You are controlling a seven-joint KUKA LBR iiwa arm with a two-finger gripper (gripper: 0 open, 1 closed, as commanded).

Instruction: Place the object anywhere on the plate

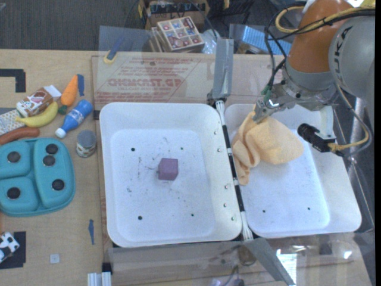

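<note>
Standing by the bench (47, 58), I see toys along its left edge: a teal tray (33, 174), a banana (37, 118), a carrot (71, 90), a blue bottle (74, 117) and a small can (86, 143). A purple cube (168, 168) sits mid-floor in the left bin (119, 118). In the right bin (339, 213), the yellow cloth (268, 145) hangs bunched toward its upper left corner, draping over the divider, its top corner pinched in the gripper (264, 111).

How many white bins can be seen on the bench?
2. The left bin holds a purple cube; the right bin holds a yellow cloth, below the gripper.
</note>
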